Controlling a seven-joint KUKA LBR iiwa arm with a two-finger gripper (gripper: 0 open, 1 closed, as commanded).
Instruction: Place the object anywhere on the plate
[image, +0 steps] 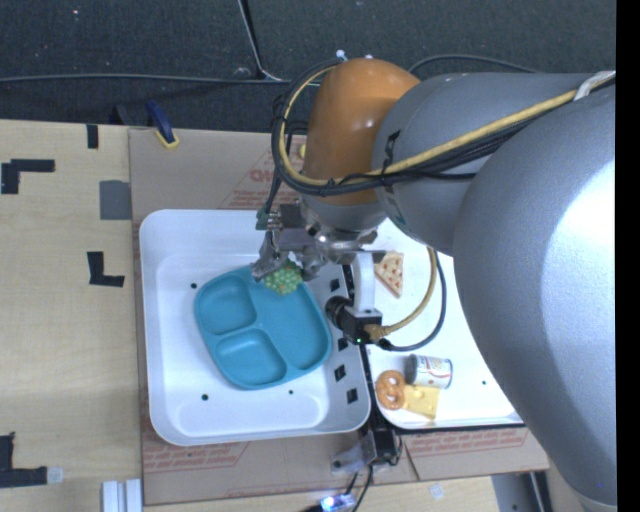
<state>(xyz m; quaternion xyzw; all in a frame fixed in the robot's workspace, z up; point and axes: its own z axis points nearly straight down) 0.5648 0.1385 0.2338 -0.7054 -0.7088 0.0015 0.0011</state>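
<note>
Carrying step: the hand (281, 268) grips a green bumpy toy (283, 280) over the blue divided plate's (262, 335) upper edge; next, I judge, lower and release.

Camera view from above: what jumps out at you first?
The big grey robot arm with its orange band fills the right side, reaching over the bins. Its hand is over the far edge of the blue plate in the left bin, with something green and bumpy at its tips.
</note>
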